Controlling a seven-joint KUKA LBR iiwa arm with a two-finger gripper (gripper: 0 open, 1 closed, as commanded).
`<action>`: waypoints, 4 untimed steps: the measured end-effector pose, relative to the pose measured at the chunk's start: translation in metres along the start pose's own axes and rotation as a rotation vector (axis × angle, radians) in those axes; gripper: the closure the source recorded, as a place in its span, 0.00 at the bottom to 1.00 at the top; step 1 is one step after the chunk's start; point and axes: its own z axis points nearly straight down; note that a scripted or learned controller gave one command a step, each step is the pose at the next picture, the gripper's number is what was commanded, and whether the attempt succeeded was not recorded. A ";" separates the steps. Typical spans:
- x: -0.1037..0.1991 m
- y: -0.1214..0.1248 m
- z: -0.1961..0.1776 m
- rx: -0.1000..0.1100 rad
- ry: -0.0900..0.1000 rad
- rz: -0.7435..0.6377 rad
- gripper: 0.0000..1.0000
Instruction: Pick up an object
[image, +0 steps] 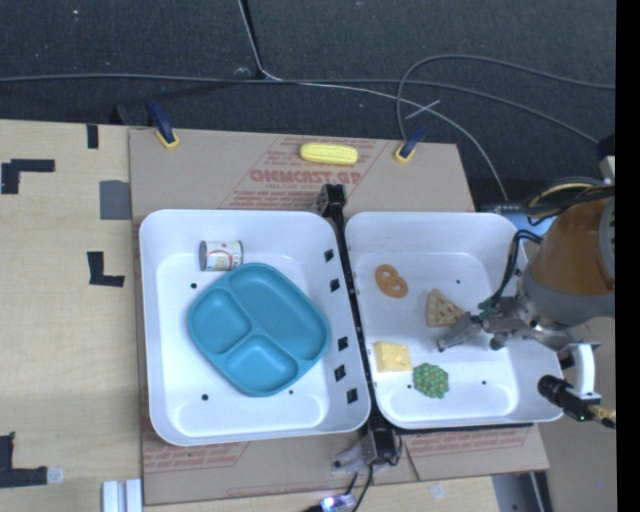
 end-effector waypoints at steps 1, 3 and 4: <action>0.000 0.001 -0.012 -0.003 -0.001 -0.001 1.00; -0.008 0.012 -0.135 -0.013 -0.005 -0.001 1.00; -0.008 0.012 -0.138 -0.007 -0.002 0.000 1.00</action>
